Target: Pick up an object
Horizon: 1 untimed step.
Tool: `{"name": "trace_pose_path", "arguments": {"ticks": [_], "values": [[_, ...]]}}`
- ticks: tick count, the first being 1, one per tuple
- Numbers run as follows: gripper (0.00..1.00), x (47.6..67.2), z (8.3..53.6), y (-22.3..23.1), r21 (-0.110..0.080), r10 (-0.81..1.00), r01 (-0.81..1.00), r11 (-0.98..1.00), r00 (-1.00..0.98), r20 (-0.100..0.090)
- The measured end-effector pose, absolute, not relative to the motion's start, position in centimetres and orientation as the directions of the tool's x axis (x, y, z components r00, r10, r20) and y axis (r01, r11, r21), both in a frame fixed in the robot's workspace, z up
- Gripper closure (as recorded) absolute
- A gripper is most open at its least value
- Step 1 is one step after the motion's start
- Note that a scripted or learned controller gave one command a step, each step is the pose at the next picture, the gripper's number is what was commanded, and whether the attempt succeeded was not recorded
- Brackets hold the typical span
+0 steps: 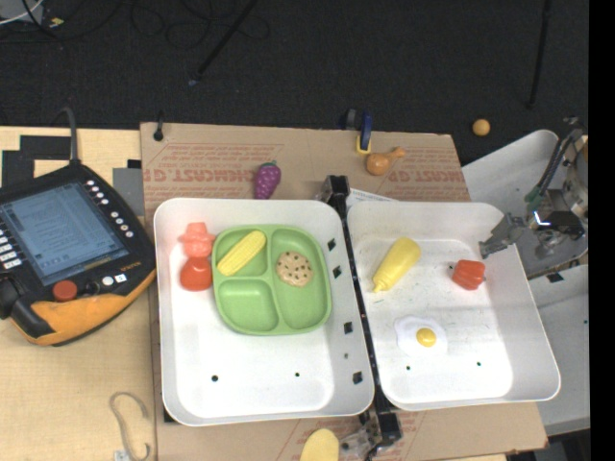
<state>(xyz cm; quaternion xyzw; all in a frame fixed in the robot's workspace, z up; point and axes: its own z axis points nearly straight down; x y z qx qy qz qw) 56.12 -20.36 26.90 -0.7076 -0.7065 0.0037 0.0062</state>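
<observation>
Camera view: a green divided plate point(252, 307) lies in the left white bin point(250, 387). It holds a toy corn cob point(240, 251) in its upper left compartment and a chocolate-chip cookie point(294, 268) in its upper right one. Touching the plate's left rim are a pink toy point(196, 238) and, just below it, a red-orange one point(195, 276).

To the right of the plate, across the divide, is the right white bin point(509, 373). In it, a yellow mustard bottle point(396, 263) lies tilted nearest the plate, a red toy piece point(468, 275) sits farther right, and a toy fried egg point(422, 335) lies below and between those two.

The gripper point(524, 230) is farthest right of the plate, over the right bin's outer rim, above and to the right of the red toy piece and apart from it. I cannot tell whether it is open or closed, and nothing is visibly held.

Above the plate, on the cardboard point(221, 157), is a purple grape bunch point(266, 179). Far left of the plate sits a teach pendant point(67, 248).
</observation>
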Motion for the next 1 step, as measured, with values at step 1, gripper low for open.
{"name": "trace_pose_path", "arguments": {"ticks": [1], "values": [[0.00,56.30,27.62,-20.36,-0.002,1.000,1.000,0.000,0.000,0.001]]}}
